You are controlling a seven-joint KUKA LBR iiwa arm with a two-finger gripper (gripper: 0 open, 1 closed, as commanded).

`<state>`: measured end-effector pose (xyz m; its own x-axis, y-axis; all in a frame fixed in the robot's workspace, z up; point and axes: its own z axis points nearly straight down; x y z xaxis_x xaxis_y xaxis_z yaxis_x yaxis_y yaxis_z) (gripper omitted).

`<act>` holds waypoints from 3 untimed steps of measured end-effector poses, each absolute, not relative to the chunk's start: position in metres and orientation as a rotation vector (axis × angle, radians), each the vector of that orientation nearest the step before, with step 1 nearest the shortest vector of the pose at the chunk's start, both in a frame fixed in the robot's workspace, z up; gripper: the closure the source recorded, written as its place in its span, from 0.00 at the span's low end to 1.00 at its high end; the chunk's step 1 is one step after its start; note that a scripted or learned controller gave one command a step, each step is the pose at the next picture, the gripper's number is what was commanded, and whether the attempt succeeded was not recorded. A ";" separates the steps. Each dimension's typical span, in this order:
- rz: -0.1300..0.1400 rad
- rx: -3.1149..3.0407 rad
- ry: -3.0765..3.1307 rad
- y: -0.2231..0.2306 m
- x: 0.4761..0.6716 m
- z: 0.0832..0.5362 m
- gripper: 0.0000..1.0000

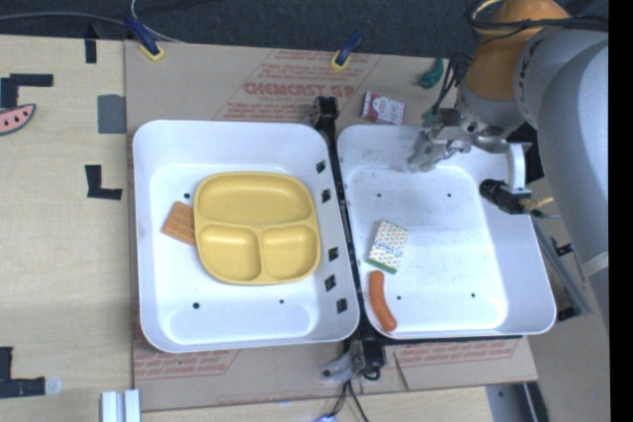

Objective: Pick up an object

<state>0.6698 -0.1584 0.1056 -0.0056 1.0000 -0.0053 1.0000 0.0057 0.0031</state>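
Observation:
In the right bin (514, 296) lie a small patterned packet (389, 244) and, just below it, an orange-red sausage-shaped object (382, 300). The left bin (158, 311) holds a yellow divided plate (259, 225) with a brown cracker-like square (179, 223) tucked against its left side. My gripper (427, 154) hangs over the far edge of the right bin, well above and to the right of the packet. Nothing shows between its fingers.
A small dark red packet (382, 108) lies on the cardboard behind the right bin. Yellow clamps (346, 54) and a cable sit along the back edge. The arm's grey body (584, 143) covers the right side of the bench.

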 end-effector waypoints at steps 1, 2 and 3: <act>-0.003 2.211 2.223 -0.158 0.670 0.105 0.00; 0.001 2.220 2.222 -0.113 0.595 0.086 0.00; 0.003 2.219 2.218 -0.097 0.539 0.086 0.00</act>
